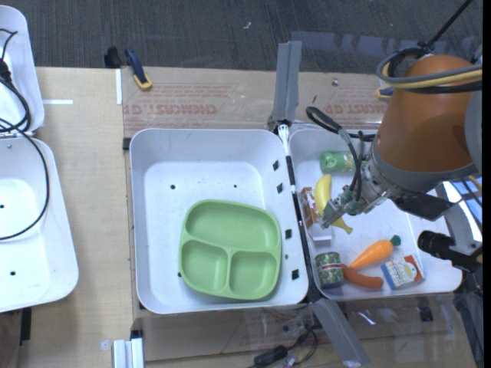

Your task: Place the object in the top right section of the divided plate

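While the gripper (335, 215), grip unclear, hovers beside the banana (324, 191), bench tape (178, 107) shows mirrored "CHEMCRT".

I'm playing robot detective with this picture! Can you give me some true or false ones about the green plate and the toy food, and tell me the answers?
1. The green divided plate lies in the left bin. True.
2. A toy is already lying on the plate. False: all three of its sections are bare.
3. The carrot lies in the right bin. True.
4. The pincer hangs over the green plate. False: it is over the right bin, close to the banana.
5. The banana lies next to the plate in the left bin. False: it is in the right bin with the other toys.
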